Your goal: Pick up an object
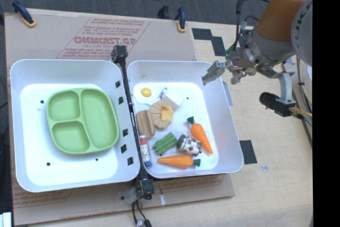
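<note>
The right bin (229, 130) holds several toy foods. A fried egg (144, 93) and a white block (171, 98) lie at its back. A round tan waffle (162, 114) and a bread loaf (144, 123) sit in the middle. A green pod (165, 143), a small brown and white figure (188, 145) and two carrots (201, 136) (178, 161) lie toward the front. My gripper (223, 73) hovers over the bin's back right corner, open, with nothing between its fingers (212, 72).
The left bin (21, 167) holds a green divided plate (82, 119). A black clip (119, 53) joins the bins at the back. A red and white tube (143, 146) lies along the right bin's left wall. Printed cardboard (106, 37) lies behind the bins.
</note>
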You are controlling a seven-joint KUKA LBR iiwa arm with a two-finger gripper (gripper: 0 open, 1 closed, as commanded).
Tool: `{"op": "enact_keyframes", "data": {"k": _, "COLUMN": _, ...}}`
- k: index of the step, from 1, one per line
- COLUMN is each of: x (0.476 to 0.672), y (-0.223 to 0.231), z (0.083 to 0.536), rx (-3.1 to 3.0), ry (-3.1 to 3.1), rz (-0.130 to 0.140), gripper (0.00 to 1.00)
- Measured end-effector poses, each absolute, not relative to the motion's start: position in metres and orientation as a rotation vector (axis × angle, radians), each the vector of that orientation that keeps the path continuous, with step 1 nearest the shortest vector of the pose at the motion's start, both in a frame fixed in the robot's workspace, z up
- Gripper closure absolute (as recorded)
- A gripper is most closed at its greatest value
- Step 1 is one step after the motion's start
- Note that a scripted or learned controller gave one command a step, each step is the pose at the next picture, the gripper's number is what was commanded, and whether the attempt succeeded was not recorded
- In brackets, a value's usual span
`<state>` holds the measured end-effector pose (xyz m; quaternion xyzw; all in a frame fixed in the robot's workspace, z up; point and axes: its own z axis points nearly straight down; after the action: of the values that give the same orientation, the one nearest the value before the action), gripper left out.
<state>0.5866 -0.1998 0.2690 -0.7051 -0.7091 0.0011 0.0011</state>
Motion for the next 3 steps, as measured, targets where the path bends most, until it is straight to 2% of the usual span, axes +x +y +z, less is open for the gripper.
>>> {"op": "enact_keyframes", "data": {"k": 1, "x": 0.531, "y": -0.149, "z": 0.091, "rx": -2.212, "ry": -2.227, "rz": 0.003, "gripper": 0.0}}
{"op": "enact_keyframes", "data": {"k": 2, "x": 0.532, "y": -0.149, "z": 0.102, "rx": -2.206, "ry": -2.233, "rz": 0.005, "gripper": 1.0}}
{"op": "enact_keyframes", "data": {"k": 3, "x": 0.555, "y": -0.212, "z": 0.158, "rx": -2.217, "ry": -2.226, "rz": 0.002, "gripper": 1.0}}
